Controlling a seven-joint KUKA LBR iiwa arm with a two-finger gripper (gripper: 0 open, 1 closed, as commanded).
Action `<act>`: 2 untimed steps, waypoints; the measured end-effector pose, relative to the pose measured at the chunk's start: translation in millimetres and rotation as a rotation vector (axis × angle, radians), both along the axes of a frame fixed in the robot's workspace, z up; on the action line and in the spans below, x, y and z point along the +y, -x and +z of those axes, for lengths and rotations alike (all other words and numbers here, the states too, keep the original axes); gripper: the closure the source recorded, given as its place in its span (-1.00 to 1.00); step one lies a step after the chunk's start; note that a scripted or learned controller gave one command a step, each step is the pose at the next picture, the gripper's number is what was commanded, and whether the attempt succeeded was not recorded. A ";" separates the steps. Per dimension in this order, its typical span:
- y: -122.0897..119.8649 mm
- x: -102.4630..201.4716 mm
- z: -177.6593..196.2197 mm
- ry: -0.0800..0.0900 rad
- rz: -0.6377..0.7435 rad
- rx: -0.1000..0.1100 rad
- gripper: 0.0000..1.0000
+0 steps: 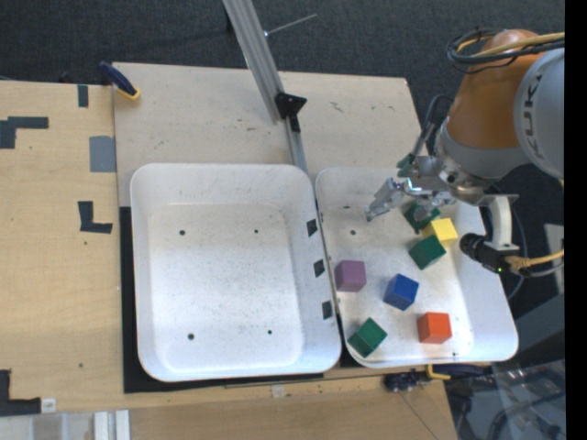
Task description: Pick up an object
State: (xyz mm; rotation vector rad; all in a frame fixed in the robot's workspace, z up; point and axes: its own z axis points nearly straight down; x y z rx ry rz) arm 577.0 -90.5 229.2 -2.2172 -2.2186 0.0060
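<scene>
Green block (368,335) lies well apart from fingers (378,209), seemingly empty.

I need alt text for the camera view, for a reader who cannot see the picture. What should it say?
A grey and orange robot arm reaches from the right, its gripper above the right bin, nothing visibly held. That bin holds a yellow block, two green blocks, a purple block, a blue block and an orange block. The left bin lies beside it.
</scene>
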 end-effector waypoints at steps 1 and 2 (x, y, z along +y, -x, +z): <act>-0.9 -0.3 2.8 0.001 0.001 -0.005 -1.00; 9.3 -4.2 -54.4 0.001 0.000 0.002 -1.00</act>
